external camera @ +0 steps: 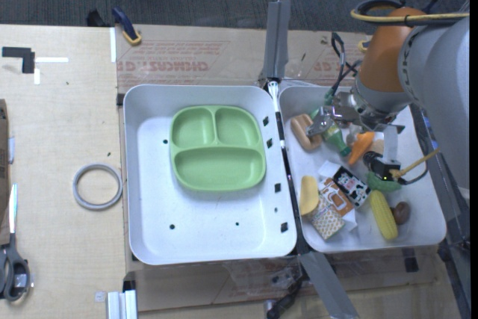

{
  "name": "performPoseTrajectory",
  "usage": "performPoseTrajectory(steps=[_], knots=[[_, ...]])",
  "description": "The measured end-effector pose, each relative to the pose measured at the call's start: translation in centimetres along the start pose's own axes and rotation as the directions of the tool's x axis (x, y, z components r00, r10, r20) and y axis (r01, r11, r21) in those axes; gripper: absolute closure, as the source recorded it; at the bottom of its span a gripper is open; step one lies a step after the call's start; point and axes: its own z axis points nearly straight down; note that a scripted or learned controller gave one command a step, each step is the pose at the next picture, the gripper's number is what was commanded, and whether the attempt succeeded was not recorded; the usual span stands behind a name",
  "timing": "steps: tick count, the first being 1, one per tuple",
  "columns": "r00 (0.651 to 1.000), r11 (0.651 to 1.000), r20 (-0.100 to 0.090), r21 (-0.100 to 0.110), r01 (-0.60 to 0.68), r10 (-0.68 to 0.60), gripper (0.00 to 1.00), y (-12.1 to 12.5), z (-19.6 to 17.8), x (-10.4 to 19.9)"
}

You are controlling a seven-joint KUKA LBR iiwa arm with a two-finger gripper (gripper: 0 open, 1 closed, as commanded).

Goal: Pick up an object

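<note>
The gripper (328,118) hangs low over the back of the right bin (426,235), just above a tan, bun-like toy (300,129) lying against the bin's left wall; whether it is open or shut cannot be made out, as the metal parts blur together with the clutter beneath. The grey arm (441,63) with its orange band (388,48) reaches in from the right, trailing black and yellow cables. Beside the gripper lie a green item (334,137) and an orange carrot-like piece (360,146). Nearer the front sit a yellow banana-shaped toy (308,194), a small printed carton (334,198) in orange and white, a black packet (351,184) with coloured print too small to read, a corn cob (384,214) and a small brown round thing (402,213). The left bin (142,235) holds a pale green divided plate (218,148) with three compartments. The cardboard sheet (179,60) behind the bins bears red lettering, upside down and not legible. On the bench (52,123) to the left lie a roll of tape (98,185) and scissors (15,269).
</note>
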Motion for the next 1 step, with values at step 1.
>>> performPoseTrajectory(steps=[1], knots=[[1.0,1.0,-0.001,-0.004,0.0,0.0,1.0,0.2,-1.22,-0.02]])
